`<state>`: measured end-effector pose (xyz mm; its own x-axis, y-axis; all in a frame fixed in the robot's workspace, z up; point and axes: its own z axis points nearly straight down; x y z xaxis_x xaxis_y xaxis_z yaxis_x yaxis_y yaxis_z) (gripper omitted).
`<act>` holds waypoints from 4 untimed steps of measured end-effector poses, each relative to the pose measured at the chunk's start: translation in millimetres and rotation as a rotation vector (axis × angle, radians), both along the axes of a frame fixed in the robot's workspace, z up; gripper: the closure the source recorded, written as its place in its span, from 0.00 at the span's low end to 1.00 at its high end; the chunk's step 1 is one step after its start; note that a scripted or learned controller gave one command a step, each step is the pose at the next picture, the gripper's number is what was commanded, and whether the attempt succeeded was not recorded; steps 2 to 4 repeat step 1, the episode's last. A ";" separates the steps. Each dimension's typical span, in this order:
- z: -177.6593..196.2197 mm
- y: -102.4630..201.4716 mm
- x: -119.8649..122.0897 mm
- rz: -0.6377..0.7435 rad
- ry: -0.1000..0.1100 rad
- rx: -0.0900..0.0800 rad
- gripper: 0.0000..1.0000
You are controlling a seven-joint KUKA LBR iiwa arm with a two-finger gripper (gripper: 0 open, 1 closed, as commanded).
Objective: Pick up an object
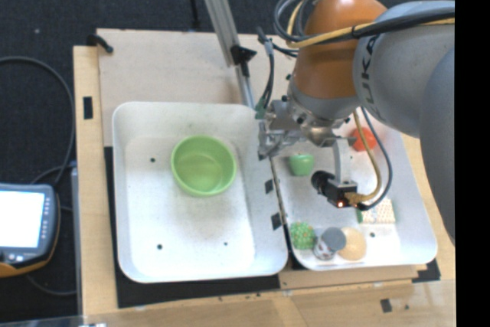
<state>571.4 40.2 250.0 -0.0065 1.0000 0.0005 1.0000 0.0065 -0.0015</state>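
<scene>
The gripper [282, 140] sits low over the right bin [417, 241], up near its far left corner by the wall shared with the left bin [130, 188]; honestly can't tell how it's set from this angle. Just beside it lies a small green object [302, 163], probably the target. It looks light, smooth and rounded, so I'd guess a bit slippery: squeeze across its middle. Further out, along the near edge, sit a speckled green ball [302, 234], a grey piece [332, 240] and a tan one [354, 243]. A green bowl [203, 165] rests in the left bin.
</scene>
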 end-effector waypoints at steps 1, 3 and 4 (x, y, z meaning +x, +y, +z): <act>1.2 41.1 -13.8 0.001 -0.001 0.001 1.00; 1.2 41.1 -13.8 0.001 -0.001 0.001 1.00; 1.2 41.1 -13.8 0.001 -0.001 0.001 1.00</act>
